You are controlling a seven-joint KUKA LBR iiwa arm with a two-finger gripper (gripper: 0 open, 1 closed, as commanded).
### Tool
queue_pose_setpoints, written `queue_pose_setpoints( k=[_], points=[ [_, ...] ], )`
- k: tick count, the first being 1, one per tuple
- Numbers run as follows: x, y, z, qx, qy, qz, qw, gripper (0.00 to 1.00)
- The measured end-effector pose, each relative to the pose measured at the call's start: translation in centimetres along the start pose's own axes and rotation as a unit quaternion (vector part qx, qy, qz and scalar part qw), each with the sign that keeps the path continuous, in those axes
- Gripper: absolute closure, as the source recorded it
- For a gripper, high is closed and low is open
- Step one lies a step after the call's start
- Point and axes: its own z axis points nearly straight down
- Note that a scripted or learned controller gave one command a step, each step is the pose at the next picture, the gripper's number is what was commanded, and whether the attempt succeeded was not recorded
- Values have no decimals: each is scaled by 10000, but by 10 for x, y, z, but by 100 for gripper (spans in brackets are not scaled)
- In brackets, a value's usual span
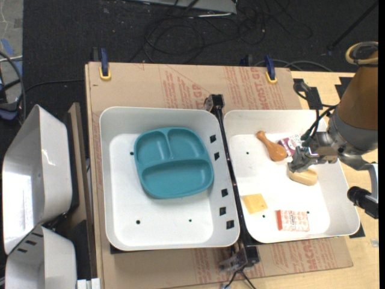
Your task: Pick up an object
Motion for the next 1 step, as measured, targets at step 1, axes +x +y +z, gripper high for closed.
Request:
queue_pose_setpoints(
  k=[1],
  points=[
    [45,30,11,20,10,-24,10000,100]
  ],
)
